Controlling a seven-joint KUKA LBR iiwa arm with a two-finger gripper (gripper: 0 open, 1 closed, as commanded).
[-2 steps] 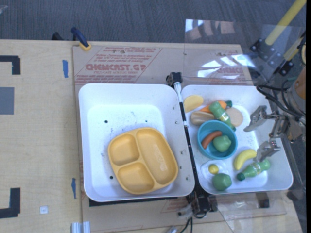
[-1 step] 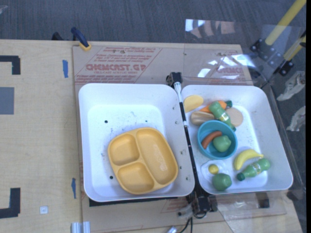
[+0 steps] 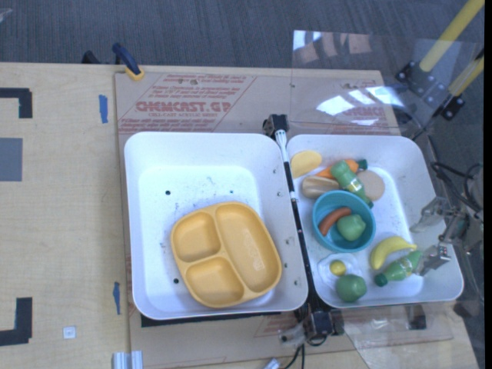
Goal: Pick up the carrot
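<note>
A: Gripper [image 3: 438, 237] sits at the right bin's [image 3: 400, 154] right rim, fingers spread wide, holding nothing that I can see.

B: Carrot?

A: I see the carrot [image 3: 343, 167] at the far side, wedged among the green bottle [image 3: 347, 179] and bread roll [image 3: 320, 184], above the blue bowl [image 3: 344, 220]. Crowded there. Left bin [image 3: 154, 167] has 1 yellow tray [image 3: 224, 254] and open floor behind it.

The yellow three-compartment plastic plate [image 3: 224, 254] lies in the left shallow white bin [image 3: 154, 167]; the blue round bowl [image 3: 344, 220] sits in the right shallow white bin [image 3: 407, 164].
</note>
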